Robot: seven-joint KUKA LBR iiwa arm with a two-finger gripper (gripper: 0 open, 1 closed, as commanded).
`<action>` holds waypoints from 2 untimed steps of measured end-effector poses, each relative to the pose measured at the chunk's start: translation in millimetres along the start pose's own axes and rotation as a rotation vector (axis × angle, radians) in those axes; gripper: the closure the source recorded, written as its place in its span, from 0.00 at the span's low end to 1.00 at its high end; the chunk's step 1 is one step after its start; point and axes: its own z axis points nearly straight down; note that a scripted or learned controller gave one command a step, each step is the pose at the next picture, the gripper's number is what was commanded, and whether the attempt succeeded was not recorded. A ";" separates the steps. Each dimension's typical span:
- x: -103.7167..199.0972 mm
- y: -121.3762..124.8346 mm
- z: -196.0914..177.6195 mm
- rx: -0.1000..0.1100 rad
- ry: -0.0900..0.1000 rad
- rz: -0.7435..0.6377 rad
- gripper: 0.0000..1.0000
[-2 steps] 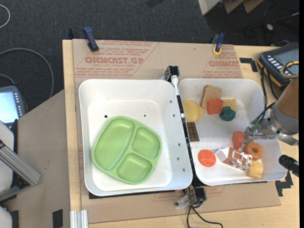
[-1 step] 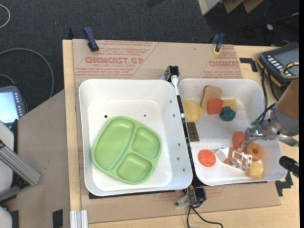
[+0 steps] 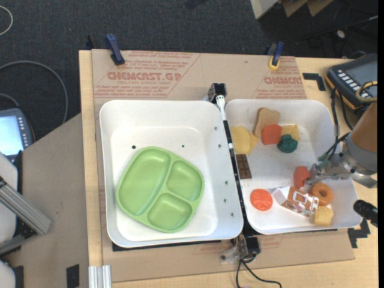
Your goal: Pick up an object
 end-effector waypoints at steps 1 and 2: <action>6.1 -14.7 0.1 0.001 0.000 0.000 1.00; -0.7 -32.9 0.2 0.001 0.000 0.002 1.00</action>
